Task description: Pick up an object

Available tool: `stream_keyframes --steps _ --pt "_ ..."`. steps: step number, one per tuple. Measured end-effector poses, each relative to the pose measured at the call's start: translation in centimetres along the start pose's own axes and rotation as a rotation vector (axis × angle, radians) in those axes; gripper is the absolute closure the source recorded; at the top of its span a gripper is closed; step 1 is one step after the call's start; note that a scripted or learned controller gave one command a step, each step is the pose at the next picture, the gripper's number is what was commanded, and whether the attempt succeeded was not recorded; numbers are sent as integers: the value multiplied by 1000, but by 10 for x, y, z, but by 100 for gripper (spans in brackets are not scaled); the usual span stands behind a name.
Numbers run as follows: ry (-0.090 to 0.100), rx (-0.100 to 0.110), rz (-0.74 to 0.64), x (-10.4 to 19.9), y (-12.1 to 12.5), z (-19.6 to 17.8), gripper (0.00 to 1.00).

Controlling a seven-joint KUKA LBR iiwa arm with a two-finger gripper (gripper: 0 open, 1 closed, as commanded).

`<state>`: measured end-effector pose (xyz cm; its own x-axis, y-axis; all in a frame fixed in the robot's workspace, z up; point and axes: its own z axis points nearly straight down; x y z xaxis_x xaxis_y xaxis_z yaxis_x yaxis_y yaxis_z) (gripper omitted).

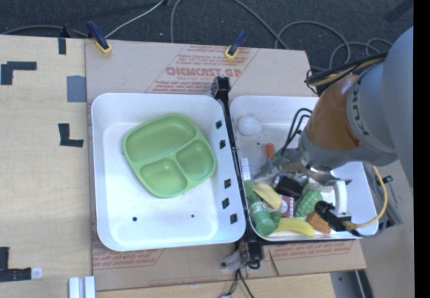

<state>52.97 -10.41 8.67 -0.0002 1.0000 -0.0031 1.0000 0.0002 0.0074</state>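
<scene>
Jaws (287, 181) just above yellow banana (267, 195)

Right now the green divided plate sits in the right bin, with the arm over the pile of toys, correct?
Not quite: the camera view shows the green divided plate in the left bin. The arm is indeed over the pile of toys, in the right bin.

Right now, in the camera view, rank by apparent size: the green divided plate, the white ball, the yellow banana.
1. green divided plate, by far the largest.
2. yellow banana, partly hidden among clutter.
3. white ball, though close to the banana's visible part.
</scene>
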Motion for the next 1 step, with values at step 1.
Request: stream_keyframes --steps 1 --pt "4 7 0 -4 12 1 0"
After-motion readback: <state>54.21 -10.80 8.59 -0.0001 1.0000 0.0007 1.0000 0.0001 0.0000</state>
